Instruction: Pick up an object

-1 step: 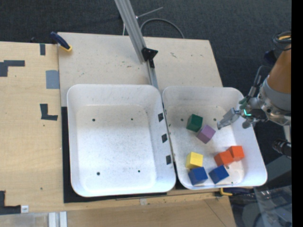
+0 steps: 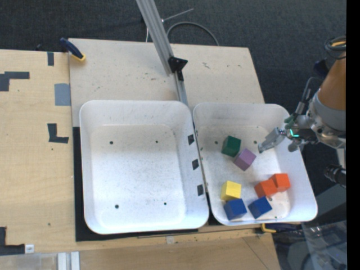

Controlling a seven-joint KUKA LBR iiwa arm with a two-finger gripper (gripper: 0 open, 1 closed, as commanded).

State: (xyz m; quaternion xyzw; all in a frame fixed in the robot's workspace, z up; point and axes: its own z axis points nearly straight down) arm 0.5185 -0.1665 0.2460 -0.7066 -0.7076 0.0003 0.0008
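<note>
End effector (image 2: 279, 138) over right bin (image 2: 301, 167), fingers apart, nothing between them. Purple cube (image 2: 244, 160) nearest, touching green cube (image 2: 230, 146). Best approach: descend straight over purple cube, align fingers with its free faces, avoid nudging green neighbour, close firmly.
</note>
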